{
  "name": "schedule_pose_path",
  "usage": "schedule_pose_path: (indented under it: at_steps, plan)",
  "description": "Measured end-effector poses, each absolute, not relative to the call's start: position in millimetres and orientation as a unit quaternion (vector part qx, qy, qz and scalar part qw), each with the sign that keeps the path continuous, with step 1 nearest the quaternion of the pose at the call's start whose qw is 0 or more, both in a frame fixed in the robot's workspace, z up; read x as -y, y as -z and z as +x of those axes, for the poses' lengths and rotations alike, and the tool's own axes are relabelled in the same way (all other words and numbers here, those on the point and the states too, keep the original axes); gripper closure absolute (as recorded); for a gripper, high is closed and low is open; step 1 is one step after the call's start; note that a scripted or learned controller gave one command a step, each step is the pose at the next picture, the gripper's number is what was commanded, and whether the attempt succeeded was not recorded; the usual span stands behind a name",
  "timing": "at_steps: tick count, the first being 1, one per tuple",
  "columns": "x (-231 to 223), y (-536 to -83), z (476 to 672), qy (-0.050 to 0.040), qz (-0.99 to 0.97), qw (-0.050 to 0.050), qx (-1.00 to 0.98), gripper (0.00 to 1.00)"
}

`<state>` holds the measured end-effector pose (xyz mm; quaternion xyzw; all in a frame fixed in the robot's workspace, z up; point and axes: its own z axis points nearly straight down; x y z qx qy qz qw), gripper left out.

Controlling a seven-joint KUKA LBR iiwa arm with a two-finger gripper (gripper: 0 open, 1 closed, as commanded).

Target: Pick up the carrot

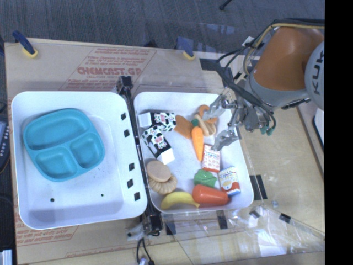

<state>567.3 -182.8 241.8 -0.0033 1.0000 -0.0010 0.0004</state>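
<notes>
Orange and tapering, the carrot [197, 141] lies in the right bin [242, 164], its long axis running close to twelve-to-six, green top toward twelve, tip toward six. The gripper [225, 120] hangs just beside it at about two o'clock from the carrot's middle, its fingers spread apart with nothing between them, one up by the pretzel [207, 121], the other down by the small carton [210, 159]. So the carrot sits toward eight o'clock from the gripper, and I judge a short shift that way, then a descent, is what the pick needs. The spread seems to run along the carrot, so a wrist turn may help. Farther off, the blue plate [62, 142] rests in the left bin [27, 203].
</notes>
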Motion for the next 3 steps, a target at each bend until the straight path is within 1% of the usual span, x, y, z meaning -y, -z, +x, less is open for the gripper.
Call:
schedule_pose_path:
  at_steps: [1,2,3]
  plan:
    - [174,-103,575.4,-0.0028,-0.046,-0.006,-0.999,0.00]
    - [174,-121,581.8,0.0007,-0.051,0.002,-0.999,1.00]
    - [109,-150,603.3,-0.0007,0.028,0.002,-1.000,1.00]
